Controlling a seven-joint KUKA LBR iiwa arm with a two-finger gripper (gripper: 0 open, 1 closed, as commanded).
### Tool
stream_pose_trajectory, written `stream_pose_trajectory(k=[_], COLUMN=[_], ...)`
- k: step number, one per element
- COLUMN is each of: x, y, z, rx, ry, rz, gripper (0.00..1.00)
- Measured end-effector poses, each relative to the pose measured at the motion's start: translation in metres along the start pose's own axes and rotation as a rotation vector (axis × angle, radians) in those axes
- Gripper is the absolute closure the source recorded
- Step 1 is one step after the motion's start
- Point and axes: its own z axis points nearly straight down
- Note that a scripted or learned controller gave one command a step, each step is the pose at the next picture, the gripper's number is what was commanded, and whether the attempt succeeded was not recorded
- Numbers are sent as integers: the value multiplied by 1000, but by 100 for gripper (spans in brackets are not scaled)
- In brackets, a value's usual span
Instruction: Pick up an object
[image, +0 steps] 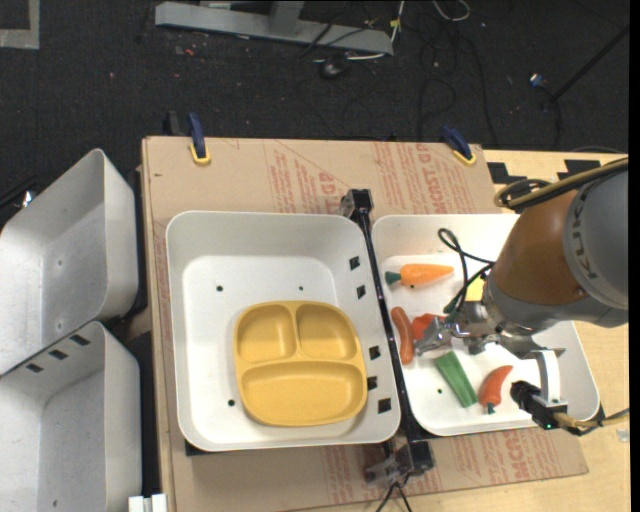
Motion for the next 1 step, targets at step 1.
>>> stream_pose_trajectory(k=[1], x=[0], y=[1], z=[-13], rx=[-5], ry=[-1], rz=[1], gripper=[100])
